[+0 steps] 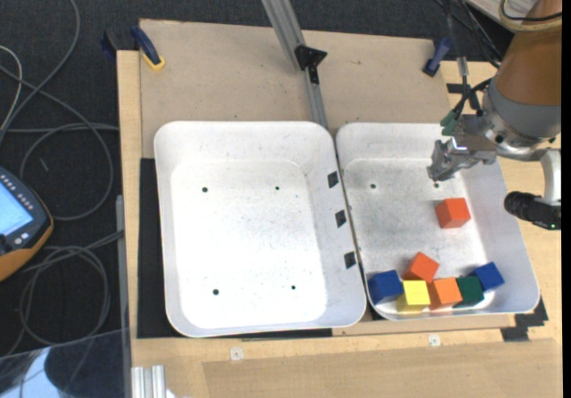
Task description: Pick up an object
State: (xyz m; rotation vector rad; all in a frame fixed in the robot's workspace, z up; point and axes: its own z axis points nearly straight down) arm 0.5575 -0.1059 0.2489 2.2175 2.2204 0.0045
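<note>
Gripper (pixel 443 164) hovers above the lone orange cube (pixel 453 212) in the right bin (pixel 513 244), finger state unreadable; we judge we should centre over it, then descend straight.

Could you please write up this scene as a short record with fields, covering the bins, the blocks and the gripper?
left bin: white, shallow, on the bench
right bin: white, holds all the blocks
lone block: orange, apart from the rest, mid-bin
cluster: near front edge; blue, yellow, orange, green, blue, with an orange one just behind
gripper: above the right bin, just behind the lone block, holding nothing visible
arm: reaches in from the right
</note>
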